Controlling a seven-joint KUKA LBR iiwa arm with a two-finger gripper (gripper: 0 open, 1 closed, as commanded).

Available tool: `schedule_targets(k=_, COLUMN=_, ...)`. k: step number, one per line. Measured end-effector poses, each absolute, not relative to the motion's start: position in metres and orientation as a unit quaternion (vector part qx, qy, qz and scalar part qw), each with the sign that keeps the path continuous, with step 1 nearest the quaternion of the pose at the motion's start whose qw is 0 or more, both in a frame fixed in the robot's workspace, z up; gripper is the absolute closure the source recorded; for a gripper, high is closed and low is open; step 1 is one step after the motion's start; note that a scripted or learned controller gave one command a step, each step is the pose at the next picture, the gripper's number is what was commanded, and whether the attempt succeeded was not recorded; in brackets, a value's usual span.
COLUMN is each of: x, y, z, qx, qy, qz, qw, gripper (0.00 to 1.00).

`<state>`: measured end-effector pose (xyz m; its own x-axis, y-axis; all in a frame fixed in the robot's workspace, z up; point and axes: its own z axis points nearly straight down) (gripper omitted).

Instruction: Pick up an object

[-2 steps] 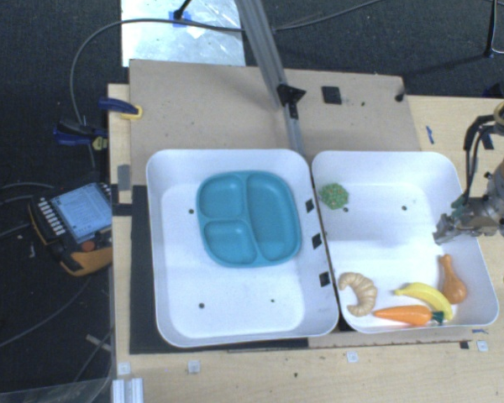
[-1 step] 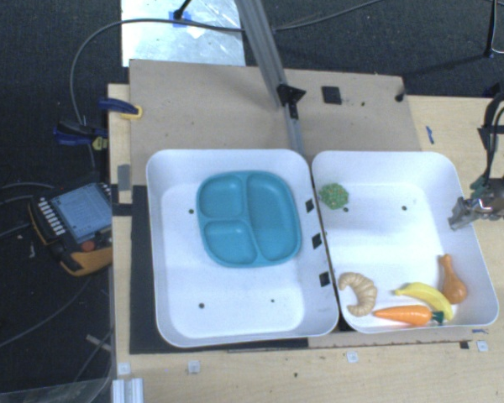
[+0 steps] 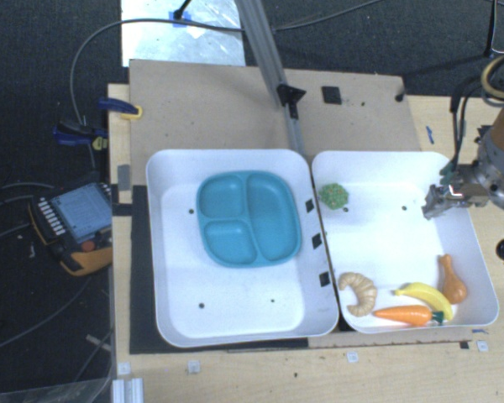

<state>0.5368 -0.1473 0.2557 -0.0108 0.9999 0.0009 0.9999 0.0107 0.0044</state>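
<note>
A: Quick one, where's the gripper (image 3: 441,198) sitting?

B: I've got it at the right rim of the right bin (image 3: 378,162), upper part of that rim, hanging off the grey arm (image 3: 496,162) that comes in from the right. Nothing is between its tips that I can make out. Open or shut? Too small and blurry, I can't tell.

A: Candidates to pick?

B: 5 in the right bin. Green broccoli (image 3: 333,196) sits alone near the bin's left wall, roughly level with the gripper but well apart from it, across bare white floor. The other 4 cluster in the near right corner: croissant (image 3: 359,291), carrot (image 3: 403,315), banana (image 3: 423,295), drumstick (image 3: 452,279).

A: Which is nearest?

B: I judge the drumstick. It lies straight toward the camera from the gripper, along the same right wall, long axis running roughly near-to-far with a slight slant. Banana and carrot lie just beside each other, both running mostly left-right, banana tip close to the drumstick.

A: Left bin?

B: Blue divided plate (image 3: 250,218) in the left bin (image 3: 172,250), not on my list for this try.

A: So the move?

B: My guess: pull in along the right wall, drop on the drumstick, close across its narrow width. Crowding by the banana is the risk.
</note>
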Motion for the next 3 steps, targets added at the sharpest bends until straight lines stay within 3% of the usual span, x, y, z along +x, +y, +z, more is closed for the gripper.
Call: schedule_targets(k=3, x=0.61, y=-0.015, z=0.232, qx=0.703, qy=0.711, qz=0.0017, qw=0.001, gripper=1.0)
